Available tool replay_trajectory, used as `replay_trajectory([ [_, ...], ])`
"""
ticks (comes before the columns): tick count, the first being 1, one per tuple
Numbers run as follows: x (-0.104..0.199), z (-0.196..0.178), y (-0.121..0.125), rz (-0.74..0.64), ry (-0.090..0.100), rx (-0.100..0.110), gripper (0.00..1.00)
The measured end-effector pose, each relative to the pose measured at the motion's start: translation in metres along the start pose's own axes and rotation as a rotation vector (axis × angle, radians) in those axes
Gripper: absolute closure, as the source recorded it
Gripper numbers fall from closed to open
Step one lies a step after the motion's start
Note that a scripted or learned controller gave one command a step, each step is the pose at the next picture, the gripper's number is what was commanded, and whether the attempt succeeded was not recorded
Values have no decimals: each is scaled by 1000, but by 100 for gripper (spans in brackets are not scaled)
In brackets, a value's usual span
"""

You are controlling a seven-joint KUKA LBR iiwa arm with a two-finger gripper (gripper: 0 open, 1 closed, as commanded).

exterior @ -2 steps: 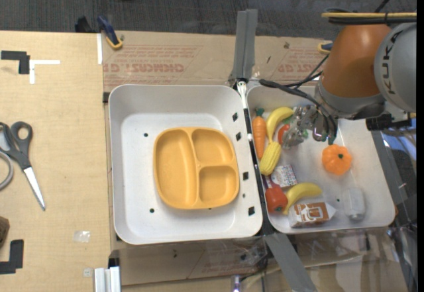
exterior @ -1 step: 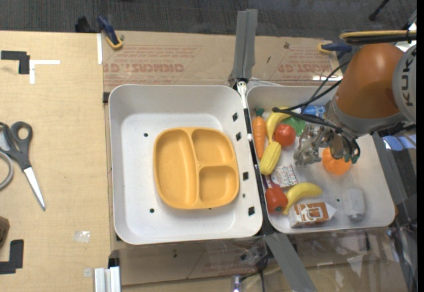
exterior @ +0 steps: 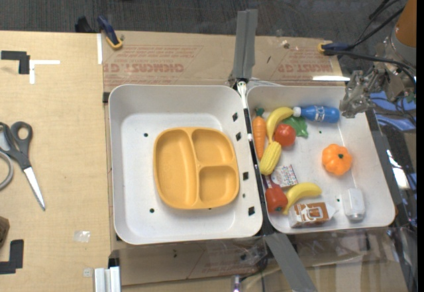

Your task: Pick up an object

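The right bin holds several toy foods. A blue bottle lies at its back, with a banana, a red tomato and a carrot to its left. An orange pumpkin sits toward the right wall. Near the front lie a second banana, a brown carton and a white piece. My gripper hangs over the bin's back right corner, just right of the bottle, with nothing seen in it.
The left bin bears a yellow divided plate. A corn cob and a small packet lie by the divider between the bins. Scissors rest on the bench at far left. Cables run behind the right bin.
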State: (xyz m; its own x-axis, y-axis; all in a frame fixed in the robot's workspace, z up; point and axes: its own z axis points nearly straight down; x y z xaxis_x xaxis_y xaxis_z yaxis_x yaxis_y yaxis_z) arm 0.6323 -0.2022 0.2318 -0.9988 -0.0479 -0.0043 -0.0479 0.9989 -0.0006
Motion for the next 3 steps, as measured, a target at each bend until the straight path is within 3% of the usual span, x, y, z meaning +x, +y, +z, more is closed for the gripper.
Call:
replay_trajectory([
  [1,43,138,-13,-167,-1,0,100],
  [2,43,138,-13,-167,-2,0,0],
  [3,107,135,-13,-277,-11,4,0],
])
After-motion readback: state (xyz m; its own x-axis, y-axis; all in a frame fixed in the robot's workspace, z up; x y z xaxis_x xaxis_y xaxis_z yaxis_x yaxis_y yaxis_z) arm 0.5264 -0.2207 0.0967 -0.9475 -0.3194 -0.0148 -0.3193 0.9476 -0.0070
